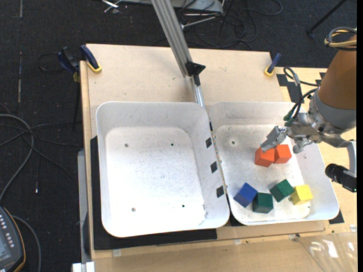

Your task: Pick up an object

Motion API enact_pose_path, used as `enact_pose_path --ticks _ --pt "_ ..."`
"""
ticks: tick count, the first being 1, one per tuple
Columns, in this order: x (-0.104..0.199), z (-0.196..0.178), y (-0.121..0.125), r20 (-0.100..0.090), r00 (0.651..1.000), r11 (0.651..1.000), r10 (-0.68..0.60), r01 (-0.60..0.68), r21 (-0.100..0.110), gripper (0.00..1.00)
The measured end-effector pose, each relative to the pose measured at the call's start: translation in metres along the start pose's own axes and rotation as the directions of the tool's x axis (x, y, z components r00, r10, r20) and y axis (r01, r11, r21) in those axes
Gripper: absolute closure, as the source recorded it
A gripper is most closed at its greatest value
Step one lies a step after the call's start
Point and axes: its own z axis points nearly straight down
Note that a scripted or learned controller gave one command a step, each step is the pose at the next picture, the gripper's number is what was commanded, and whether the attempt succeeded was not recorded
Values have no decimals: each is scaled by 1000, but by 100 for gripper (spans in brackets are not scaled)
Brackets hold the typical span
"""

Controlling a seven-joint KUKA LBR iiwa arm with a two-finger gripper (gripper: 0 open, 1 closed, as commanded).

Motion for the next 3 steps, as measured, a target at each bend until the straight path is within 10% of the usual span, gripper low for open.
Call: enact_pose_path --ticks 1,2,3 --pt "-48 132 55 10 1000 1000 -2 3 -27 0" --pt "-59 139 76 11 1000 1000 -1 2 -26 0" --pt "25 162 50 -3 1000 1000 -9 9 -1 0"
